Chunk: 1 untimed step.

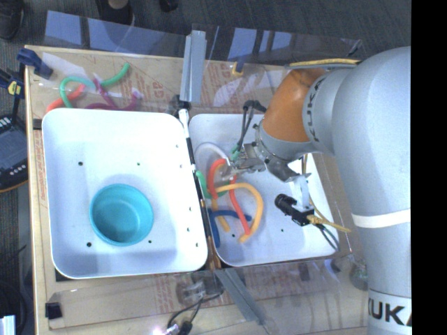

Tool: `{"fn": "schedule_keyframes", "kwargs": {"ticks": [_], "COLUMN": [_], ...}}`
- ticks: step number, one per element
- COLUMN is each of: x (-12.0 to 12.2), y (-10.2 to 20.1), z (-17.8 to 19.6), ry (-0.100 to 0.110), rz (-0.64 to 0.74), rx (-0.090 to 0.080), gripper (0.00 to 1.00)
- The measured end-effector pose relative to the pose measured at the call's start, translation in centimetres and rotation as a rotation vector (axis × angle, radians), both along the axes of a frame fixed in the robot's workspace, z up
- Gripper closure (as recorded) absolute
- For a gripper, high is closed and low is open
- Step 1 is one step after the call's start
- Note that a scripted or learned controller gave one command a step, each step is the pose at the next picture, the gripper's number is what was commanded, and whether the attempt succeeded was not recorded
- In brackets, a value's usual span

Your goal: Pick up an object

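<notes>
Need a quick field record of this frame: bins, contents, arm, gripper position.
left bin: shallow white bin, holds a teal round plastic bowl
right bin: shallow white bin, holds a tangle of coloured flexible tubes (orange, red, blue, green)
arm: grey arm with orange band, reaching in over the right bin
gripper: gripper at the upper edge of the tubes
off-bin: more coloured tubes on the bench behind the left bin

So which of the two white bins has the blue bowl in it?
The left bin. The blue bowl sits near its front, while the right bin holds a tangle of coloured tubes, with the gripper above them.
</notes>
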State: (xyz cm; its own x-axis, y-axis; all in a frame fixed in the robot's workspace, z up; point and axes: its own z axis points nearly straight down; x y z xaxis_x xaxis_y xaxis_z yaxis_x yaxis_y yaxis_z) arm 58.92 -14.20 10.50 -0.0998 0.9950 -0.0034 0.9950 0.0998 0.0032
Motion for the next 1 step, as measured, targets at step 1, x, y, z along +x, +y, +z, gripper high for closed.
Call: {"fn": "schedule_keyframes", "kwargs": {"ticks": [1], "x": [3.77], "y": [4.96], "z": [15.68], "ry": [0.006], "rz": [0.056], "rx": [0.003], "gripper": [1.00]}}
